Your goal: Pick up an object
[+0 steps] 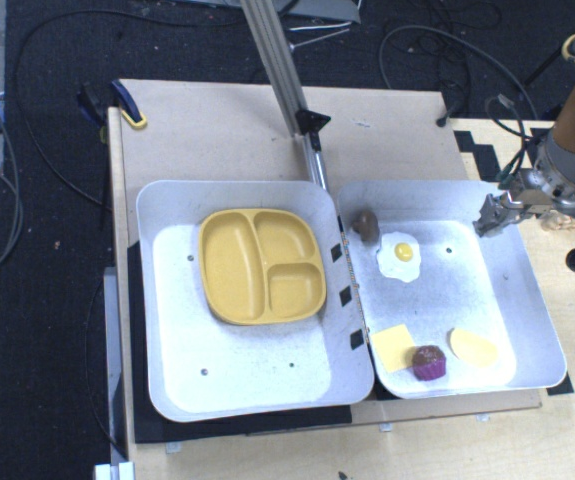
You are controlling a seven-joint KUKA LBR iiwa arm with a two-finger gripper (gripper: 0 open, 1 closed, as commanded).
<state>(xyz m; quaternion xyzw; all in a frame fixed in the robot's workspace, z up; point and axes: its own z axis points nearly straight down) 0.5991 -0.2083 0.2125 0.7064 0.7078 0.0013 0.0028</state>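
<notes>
The right bin (pixel 522 298) holds several toy foods. A fried egg (pixel 400 258) lies near its back left, with a small brown lump (pixel 366 225) just behind it. Along the front are a yellow cheese square (pixel 393 348), a purple piece (pixel 428 362) and a pale yellow slice (pixel 474 348). My gripper (pixel 491 218) hangs over the bin's back right corner, to the right of the egg and apart from every item. Nothing shows in its grasp.
The left bin (pixel 167 308) carries a yellow divided plate (pixel 263 265). A slanted metal pole (pixel 279 58) runs from the top down to the gap between the bins. Cables lie on the dark floor around the bench.
</notes>
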